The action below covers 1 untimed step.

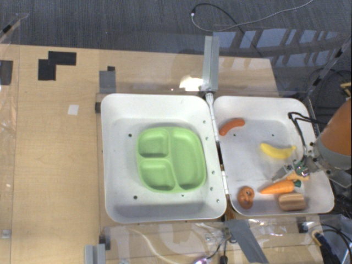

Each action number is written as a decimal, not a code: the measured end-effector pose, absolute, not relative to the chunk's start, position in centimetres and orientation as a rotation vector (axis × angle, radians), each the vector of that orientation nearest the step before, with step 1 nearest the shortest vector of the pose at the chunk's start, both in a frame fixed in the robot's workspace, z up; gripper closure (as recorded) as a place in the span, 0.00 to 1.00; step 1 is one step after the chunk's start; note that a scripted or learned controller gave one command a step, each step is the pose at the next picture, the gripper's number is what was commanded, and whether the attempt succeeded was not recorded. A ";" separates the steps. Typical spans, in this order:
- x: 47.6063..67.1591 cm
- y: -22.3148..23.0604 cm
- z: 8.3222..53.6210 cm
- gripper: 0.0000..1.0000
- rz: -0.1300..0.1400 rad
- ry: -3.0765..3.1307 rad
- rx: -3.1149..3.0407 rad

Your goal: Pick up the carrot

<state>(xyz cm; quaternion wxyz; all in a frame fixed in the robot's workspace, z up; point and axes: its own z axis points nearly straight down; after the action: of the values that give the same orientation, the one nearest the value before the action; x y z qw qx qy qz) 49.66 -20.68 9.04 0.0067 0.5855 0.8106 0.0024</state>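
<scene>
Wooden bench bearing two shallow white bins side by side, touching along a central divider: left bin and right bin. Black patches mark the bench's far left.

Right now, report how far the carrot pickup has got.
Done: the end effector has reached the right bin and sits just above the carrot's thick end. In hand: nothing shows as lifted; the carrot lies on the bin floor between the apple and the brown block. Left: grasp it and raise it.
</scene>
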 end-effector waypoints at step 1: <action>49.7 -20.7 9.0 0.00 0.008 2.536 1.832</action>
<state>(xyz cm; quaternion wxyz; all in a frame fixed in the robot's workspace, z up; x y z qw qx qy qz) 49.66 -20.68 9.04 0.0067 0.5855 0.8106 0.0024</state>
